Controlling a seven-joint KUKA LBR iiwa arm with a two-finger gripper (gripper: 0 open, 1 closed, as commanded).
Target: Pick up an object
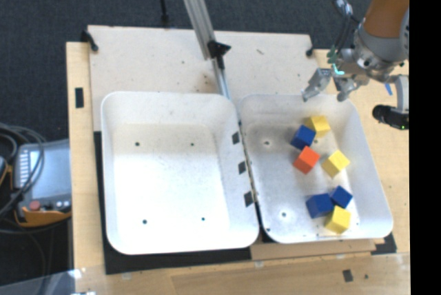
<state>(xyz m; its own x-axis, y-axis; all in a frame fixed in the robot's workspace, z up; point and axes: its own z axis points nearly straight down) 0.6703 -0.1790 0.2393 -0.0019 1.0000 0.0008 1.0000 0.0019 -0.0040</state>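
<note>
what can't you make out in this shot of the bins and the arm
- Arm: its upper part is cut off by the camera view's top right.
- Lower blue cubes: two touch; the seam between them is too small to trace.
- Grey box at the left: cut by the frame edge, its labels too small to read.

Below me the wooden bench (79,149) bears 2 white bins side by side: left bin (172,173), right bin (275,149).
</note>
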